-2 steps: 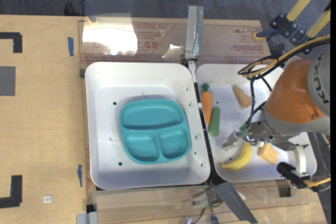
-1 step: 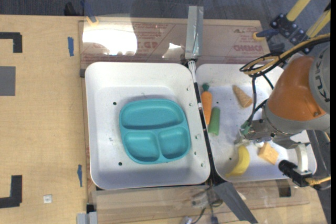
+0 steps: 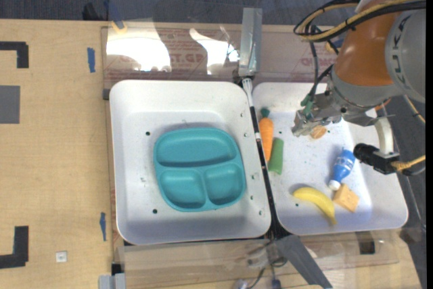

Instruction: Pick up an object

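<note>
Overhead, we see two white bins side by side on the bench. In the left bin (image 3: 128, 145) lies a teal divided tray (image 3: 198, 168), three compartments showing. The right bin (image 3: 389, 213) carries the loose things: an orange carrot (image 3: 266, 135) against its left wall, a green stick-shaped piece (image 3: 276, 154) just beside the carrot on its right, a yellow banana (image 3: 316, 201) toward the near edge, an orange wedge (image 3: 347, 199) touching or just beside the banana's right end, and a blue and white bottle (image 3: 342, 168) lying tilted just beyond the wedge.

From the right reaches the arm (image 3: 379, 44), its orange band above the far part of the right bin. We find the gripper (image 3: 312, 122) low over that bin's far half, right of the carrot's top. A small tan object (image 3: 317, 132) sits right at the fingertips; we cannot tell whether it is pinched between them or merely lying beneath, nor whether the fingers are spread or closed.
</note>
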`<state>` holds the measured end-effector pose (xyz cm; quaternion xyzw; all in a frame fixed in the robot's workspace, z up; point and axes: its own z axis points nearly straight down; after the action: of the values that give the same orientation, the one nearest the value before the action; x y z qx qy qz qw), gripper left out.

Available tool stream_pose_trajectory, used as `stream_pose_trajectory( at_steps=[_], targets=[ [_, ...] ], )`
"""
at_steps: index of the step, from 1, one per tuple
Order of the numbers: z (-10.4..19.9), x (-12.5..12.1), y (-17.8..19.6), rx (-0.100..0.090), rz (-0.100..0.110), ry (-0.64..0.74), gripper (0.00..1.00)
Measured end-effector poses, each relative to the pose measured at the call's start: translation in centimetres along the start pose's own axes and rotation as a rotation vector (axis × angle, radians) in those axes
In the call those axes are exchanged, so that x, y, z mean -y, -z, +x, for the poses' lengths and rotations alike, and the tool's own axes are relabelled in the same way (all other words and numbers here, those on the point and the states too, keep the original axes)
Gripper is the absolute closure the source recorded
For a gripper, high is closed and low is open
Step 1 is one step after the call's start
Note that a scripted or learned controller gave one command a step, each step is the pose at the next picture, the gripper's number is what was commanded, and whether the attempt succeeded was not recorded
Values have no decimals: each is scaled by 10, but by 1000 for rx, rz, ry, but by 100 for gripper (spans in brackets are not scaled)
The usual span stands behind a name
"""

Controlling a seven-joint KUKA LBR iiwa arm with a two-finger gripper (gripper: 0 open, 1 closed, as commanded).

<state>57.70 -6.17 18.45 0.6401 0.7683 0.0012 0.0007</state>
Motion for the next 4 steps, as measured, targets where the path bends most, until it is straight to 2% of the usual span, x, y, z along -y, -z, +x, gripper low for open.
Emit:
stream_pose_trajectory(
  at_steps=[1, 2, 3, 4],
  targets=[
    [-1, 2, -4, -1, 9, -2, 0],
    [-59, 90, -97, 0, 3, 167, 0],
    [-60, 88, -89, -1, 2, 166, 100],
    [-95, 112, -97, -2, -6, 48, 100]
  ],
)
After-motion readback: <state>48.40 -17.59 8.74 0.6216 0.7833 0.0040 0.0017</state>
